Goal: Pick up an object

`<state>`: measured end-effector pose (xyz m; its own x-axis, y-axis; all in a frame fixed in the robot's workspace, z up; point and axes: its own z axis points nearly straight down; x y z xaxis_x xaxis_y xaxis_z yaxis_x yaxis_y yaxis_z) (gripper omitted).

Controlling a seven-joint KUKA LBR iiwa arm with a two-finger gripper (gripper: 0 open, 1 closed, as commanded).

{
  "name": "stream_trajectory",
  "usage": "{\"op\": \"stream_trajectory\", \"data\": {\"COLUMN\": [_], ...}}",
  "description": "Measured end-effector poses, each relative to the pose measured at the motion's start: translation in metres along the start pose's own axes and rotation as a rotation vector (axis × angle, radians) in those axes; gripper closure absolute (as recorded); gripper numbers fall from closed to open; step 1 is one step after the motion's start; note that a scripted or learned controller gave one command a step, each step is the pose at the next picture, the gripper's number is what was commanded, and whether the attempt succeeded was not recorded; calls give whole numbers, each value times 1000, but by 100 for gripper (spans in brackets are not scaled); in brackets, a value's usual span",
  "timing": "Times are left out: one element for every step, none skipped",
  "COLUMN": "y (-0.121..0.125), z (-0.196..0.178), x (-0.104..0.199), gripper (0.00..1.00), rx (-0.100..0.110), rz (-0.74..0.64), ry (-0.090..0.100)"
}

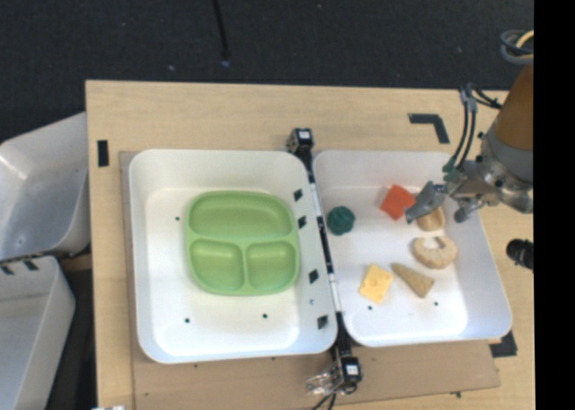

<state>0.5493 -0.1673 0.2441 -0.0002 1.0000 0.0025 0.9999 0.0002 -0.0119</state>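
Observation:
My gripper (443, 208) hangs over the back right part of the right bin (476, 309), open, with its two dark fingers spread apart. Just below its left finger lies a small tan piece (432, 220), partly hidden; nothing is visibly pinched between the fingers. An orange-red block (394, 201) sits just left of the gripper. A beige curved piece (435, 252) lies in front of it. Further forward are a tan wedge (413, 279) and a yellow cheese-like wedge (376, 284). A dark green ball (340, 218) rests near the bin's left wall.
The left bin (162, 327) holds a green divided plate (243, 242). A ridge with black clips (316, 237) separates the two bins. The grey arm with cables (503, 143) comes in from the right, above the right bin's far corner.

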Motion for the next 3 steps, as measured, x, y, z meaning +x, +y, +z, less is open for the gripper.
{"op": "stream_trajectory", "data": {"y": [2,3,1], "z": [-5,61,113], "x": [0,3,-8], "gripper": [0,0,0], "rx": [-9,-3,-4], "rz": [-2,0,1], "ry": [-2,-2,-3]}}
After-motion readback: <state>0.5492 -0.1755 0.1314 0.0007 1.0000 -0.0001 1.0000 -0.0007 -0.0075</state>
